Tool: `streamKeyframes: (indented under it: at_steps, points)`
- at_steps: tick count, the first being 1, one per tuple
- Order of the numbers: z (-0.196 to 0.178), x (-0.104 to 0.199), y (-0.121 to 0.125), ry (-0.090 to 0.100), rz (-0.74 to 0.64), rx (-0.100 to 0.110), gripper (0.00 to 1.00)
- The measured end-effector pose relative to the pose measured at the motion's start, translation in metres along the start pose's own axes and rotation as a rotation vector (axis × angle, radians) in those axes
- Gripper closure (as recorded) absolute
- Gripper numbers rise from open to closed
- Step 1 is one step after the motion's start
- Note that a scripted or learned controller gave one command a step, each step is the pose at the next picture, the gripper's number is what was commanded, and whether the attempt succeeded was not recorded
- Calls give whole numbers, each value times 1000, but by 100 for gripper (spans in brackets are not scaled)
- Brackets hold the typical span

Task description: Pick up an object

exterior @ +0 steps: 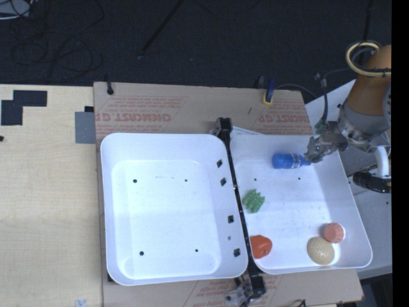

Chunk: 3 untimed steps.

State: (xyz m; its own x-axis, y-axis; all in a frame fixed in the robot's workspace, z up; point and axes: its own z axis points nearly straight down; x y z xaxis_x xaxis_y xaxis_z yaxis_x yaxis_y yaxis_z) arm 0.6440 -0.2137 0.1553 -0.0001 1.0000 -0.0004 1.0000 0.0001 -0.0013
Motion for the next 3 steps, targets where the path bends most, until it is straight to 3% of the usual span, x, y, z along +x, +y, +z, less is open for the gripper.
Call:
streamKeyframes:
  at_steps: [1,2,3]
  points:
    - [1,0,0,0,0,1,0]
    - [-10,-1,0,0,0,0,100]
    - [-9,-1,0,0,0,1,0]
